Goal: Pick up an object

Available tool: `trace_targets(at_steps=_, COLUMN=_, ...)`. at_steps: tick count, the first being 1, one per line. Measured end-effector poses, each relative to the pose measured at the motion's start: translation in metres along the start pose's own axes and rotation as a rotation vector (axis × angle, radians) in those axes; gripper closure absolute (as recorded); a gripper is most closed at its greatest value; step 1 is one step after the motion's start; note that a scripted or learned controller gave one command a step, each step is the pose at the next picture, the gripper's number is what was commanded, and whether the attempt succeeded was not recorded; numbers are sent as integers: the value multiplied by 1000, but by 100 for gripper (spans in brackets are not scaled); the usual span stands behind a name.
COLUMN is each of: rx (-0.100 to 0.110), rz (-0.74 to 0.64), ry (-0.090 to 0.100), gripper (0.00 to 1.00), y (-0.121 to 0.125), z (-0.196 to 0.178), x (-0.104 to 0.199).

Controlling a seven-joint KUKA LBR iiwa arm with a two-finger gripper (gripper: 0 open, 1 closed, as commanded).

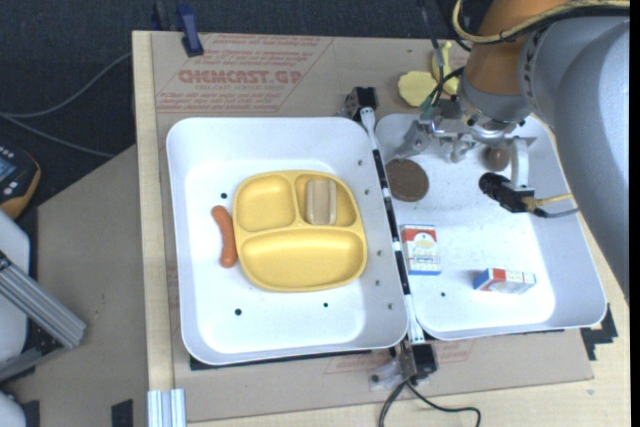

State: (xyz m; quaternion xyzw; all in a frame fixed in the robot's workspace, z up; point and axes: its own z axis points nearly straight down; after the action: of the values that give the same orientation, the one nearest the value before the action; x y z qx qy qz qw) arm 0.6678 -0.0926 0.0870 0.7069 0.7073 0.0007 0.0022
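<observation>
The right bin (560, 300) holds a round brown disc (407, 180) at its upper left, a small red and white carton (421, 249) by the divider, and a blue, red and white box (504, 281) near the front. A small brown piece (497, 155) lies at the bin's far side. My gripper (470, 141) hangs low over the far part of this bin, just right of the brown disc and beside the brown piece. The wrist with its orange band (505, 35) rises above it. Nothing is seen held.
The left bin (200, 315) carries a yellow divided plate (300, 260) with a tan piece (320, 200) in its upper right compartment, and an orange sausage (225, 235) lies left of the plate. A yellow object (414, 87) sits on the bench behind the right bin. A black part with a cable (505, 192) sticks out below the wrist.
</observation>
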Motion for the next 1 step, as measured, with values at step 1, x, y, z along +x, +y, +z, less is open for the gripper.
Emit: trace_targets(at_steps=1, rx=0, rz=0, ry=1, gripper=0, y=0, z=0, x=-1)
